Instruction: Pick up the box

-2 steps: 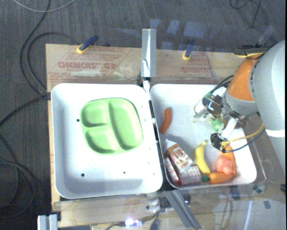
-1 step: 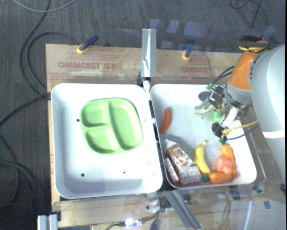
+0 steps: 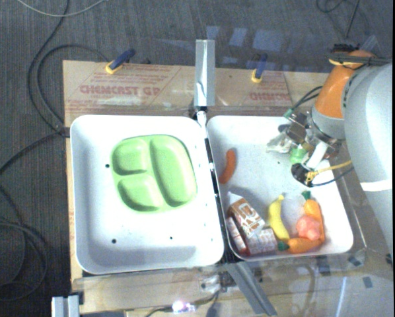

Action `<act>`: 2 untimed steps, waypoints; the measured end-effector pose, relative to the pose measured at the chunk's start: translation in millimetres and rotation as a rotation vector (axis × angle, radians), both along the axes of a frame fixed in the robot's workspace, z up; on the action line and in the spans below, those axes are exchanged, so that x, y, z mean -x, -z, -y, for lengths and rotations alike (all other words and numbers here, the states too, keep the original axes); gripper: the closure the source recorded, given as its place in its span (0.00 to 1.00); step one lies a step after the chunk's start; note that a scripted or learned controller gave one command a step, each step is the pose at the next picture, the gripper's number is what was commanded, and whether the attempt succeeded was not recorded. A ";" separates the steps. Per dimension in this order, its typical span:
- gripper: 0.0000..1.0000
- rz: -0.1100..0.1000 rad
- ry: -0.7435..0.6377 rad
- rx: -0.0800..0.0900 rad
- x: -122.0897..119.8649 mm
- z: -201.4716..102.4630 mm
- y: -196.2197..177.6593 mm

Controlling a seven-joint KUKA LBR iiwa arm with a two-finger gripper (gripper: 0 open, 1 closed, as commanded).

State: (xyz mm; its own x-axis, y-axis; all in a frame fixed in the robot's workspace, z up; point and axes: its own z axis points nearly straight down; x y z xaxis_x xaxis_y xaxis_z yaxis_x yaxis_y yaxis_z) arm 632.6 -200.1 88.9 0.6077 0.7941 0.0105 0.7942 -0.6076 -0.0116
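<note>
The box [image 3: 249,226], brown and red with a printed label, lies tilted at the front left of the right bin [image 3: 250,144], leaning against its near wall. My gripper [image 3: 291,139] hangs over the bin's far right part, well behind and to the right of the box. Cables and a small green piece crowd around the gripper's tip.
Beside the box lie a yellow banana [image 3: 277,218], a carrot [image 3: 311,210], a pink-red fruit [image 3: 308,228] and a clear bag. An orange sausage [image 3: 228,165] rests by the bin's left wall. The left bin [image 3: 92,230] holds a green divided plate [image 3: 154,171].
</note>
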 end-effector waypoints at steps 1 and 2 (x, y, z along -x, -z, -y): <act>0.00 -0.047 -0.072 -0.019 -24.2 3.6 1.6; 1.00 -0.058 -0.077 -0.020 -23.2 0.5 -3.3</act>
